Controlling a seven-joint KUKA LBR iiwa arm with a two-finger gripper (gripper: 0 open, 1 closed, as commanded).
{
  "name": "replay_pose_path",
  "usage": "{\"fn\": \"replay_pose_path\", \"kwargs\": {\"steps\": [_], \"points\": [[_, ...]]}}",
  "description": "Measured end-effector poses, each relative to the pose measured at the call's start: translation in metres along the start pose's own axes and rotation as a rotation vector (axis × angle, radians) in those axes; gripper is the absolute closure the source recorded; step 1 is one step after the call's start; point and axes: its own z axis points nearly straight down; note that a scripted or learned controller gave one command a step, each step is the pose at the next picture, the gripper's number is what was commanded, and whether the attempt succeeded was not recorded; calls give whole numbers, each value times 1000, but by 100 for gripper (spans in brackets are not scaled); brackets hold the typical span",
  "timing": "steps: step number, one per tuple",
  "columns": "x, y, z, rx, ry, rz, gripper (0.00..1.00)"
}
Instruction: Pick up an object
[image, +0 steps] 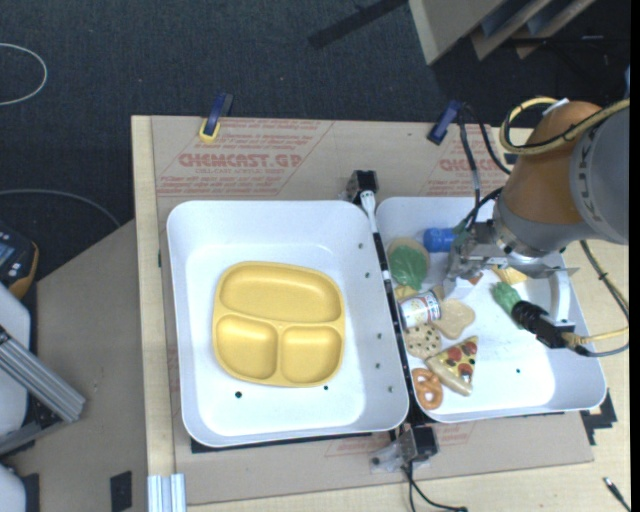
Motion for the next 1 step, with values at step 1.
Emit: {"fn": "replay_pose_path", "kwargs": {"steps": [1], "points": [[3, 8, -62, 28, 13, -3, 100]]}}
